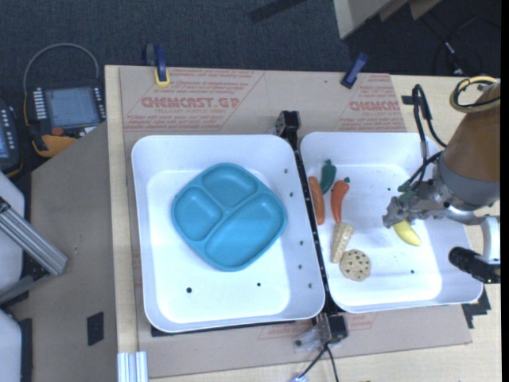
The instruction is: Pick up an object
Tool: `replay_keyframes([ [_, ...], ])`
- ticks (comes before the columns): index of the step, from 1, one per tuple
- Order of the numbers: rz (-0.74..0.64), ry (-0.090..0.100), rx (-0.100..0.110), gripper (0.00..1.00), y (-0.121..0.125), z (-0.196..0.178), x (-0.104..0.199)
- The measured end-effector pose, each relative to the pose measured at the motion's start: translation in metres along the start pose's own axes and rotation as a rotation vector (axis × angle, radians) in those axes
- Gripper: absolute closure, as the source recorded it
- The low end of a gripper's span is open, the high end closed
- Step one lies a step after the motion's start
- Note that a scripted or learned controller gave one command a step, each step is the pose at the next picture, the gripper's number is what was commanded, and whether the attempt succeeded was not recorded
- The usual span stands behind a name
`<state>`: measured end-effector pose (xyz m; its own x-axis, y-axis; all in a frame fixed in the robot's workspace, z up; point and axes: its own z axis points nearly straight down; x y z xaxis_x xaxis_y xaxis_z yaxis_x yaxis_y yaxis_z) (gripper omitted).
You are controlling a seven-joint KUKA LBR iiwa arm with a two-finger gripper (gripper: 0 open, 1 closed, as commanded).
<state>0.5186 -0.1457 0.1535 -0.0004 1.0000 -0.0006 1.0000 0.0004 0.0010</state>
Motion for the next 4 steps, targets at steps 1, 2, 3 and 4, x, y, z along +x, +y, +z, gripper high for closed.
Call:
replay_keyframes([
  [1, -0.001, -0.002, -0.007, 1.00, 0.002, -0.052, 0.000],
  [2, -0.006, 0.001, -0.003, 1.00, 0.000, -0.066, 0.053],
  [3, -0.007, 0.003, 0.000, 1.00, 0.005, -0.064, 0.111],
  [4, -0.007, 0.003, -0.002, 1.00, 0.006, -0.073, 0.165],
])
